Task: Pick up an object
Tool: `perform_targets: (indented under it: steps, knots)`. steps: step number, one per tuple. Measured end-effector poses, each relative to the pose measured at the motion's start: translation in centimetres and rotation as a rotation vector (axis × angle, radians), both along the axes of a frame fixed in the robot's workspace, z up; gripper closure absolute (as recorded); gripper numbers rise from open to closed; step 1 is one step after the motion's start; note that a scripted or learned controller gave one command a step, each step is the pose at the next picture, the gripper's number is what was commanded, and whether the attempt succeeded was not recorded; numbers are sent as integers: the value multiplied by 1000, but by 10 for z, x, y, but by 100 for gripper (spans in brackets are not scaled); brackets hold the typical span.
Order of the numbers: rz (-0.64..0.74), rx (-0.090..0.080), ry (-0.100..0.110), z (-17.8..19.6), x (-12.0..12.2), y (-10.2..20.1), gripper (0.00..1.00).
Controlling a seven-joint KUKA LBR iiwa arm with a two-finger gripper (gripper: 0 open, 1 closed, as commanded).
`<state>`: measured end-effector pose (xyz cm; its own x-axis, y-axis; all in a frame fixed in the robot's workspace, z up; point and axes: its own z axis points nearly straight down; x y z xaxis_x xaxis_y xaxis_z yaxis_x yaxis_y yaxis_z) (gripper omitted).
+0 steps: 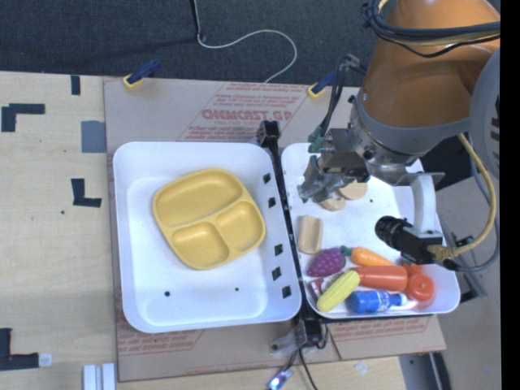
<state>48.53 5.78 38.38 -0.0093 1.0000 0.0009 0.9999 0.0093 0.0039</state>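
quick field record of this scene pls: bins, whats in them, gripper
left bin: yellow divided plate
right bin: beige block, purple grapes, corn, carrot, tomato, blue tube
gripper: over the right bin's upper-left part, beside a round beige piece
grasp: cannot tell

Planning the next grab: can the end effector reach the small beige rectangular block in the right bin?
Probably yes: the small beige rectangular block lies uncovered, and the end effector is close beside it, though the purple grape bunch sits near one end.
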Motion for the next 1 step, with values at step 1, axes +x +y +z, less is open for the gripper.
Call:
perform_targets:
  steps: [1]
  knots:
    - [-4, -1, 0, 84, 0, 27, 100]
